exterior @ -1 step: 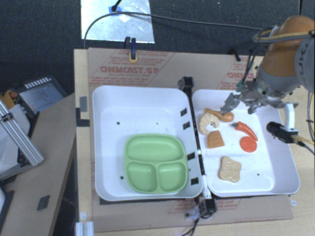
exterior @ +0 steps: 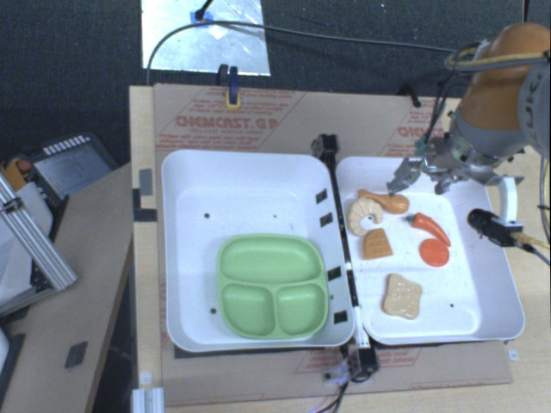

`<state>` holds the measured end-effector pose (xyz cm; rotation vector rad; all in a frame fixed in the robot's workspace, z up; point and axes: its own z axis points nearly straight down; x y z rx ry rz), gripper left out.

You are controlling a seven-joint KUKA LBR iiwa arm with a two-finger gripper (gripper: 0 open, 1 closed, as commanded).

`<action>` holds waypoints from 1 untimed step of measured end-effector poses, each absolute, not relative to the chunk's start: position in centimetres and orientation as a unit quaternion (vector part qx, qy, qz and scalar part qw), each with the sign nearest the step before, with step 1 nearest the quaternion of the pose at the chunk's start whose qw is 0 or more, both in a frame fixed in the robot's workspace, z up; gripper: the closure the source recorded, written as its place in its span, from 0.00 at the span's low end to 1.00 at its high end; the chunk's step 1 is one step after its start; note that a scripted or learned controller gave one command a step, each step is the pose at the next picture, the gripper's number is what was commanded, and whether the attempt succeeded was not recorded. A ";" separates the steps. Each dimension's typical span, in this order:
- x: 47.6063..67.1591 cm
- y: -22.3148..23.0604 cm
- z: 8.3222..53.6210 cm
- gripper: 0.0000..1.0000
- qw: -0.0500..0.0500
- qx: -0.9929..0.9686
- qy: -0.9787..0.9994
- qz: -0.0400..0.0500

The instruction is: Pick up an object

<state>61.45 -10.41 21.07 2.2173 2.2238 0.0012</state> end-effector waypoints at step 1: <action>61.8 -10.5 16.9 0.00 -0.001 0.706 0.708 -0.001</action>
